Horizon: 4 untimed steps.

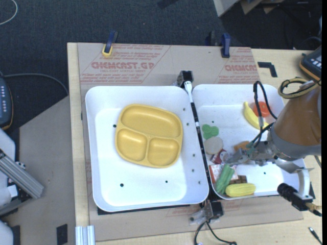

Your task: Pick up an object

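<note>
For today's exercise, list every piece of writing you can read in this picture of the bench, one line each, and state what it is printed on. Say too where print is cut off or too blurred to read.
"CHEMCAST GP": large red print on the brown paper-covered bench board, behind the left white bin.
"CHEMCAS...": the same red print again behind the right white bin, cut off.
Smaller red lines beneath both: too blurred to read.

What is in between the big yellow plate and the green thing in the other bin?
In the camera view, bare white floor of the left bin, then the two bins' touching rims, lie between the yellow plate and the green thing.
</note>
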{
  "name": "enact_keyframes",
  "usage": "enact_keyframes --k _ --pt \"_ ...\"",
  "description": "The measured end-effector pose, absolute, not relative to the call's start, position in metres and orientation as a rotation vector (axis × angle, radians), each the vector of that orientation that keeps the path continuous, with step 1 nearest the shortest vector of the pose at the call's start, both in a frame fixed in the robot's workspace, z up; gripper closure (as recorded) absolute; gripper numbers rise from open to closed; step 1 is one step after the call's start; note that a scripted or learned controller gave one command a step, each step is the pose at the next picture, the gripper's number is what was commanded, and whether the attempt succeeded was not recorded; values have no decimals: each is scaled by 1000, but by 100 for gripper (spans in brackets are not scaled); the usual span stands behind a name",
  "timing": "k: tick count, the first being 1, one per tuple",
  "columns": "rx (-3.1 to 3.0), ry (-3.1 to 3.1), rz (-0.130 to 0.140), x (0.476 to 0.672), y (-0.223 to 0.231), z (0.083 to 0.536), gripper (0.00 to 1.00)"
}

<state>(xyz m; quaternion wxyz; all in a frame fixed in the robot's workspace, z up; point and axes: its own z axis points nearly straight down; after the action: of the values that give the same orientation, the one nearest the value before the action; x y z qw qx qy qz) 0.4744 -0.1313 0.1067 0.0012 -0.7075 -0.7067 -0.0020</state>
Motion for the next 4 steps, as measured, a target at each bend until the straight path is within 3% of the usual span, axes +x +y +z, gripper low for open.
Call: enact_keyframes --k 1,2,3,4 --pt "-2218 -2226 -19 480 -130 95 0" --pt "-2228 -2236 -39 486 -129 111 100" --pt "-2225 -2227 -4 493 -138 165 100" --pt "-2225 -2227 -5 495 -139 219 100"
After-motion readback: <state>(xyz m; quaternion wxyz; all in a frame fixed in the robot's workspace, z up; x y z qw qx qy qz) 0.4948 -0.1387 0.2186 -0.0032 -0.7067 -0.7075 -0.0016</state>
